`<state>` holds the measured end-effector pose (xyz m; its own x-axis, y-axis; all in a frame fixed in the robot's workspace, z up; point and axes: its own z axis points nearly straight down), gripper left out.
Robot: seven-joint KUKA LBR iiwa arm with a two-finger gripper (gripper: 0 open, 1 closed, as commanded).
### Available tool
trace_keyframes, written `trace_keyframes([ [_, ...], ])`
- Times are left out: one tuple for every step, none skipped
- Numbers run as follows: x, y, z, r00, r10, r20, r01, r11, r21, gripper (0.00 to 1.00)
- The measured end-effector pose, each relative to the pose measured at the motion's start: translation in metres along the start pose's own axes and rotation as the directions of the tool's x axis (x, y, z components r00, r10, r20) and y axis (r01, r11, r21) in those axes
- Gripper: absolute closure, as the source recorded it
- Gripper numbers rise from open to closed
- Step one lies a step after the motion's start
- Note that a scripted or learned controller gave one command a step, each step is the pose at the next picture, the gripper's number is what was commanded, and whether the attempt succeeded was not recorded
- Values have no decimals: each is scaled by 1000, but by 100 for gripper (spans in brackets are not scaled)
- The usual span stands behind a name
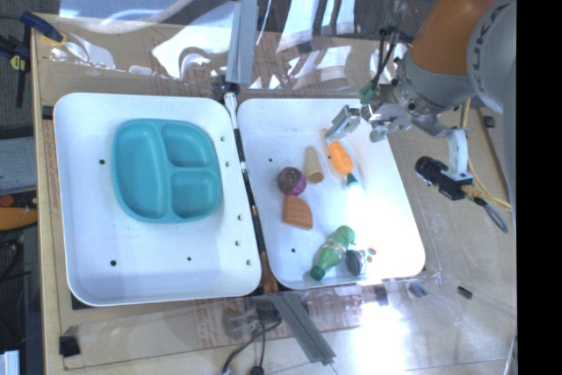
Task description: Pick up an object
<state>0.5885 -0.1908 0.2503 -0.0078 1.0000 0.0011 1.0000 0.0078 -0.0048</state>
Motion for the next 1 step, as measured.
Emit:
trace_keyframes([
  [-19, 15, 138, 999, -34, 0, 34, 999, 1, 0],
])
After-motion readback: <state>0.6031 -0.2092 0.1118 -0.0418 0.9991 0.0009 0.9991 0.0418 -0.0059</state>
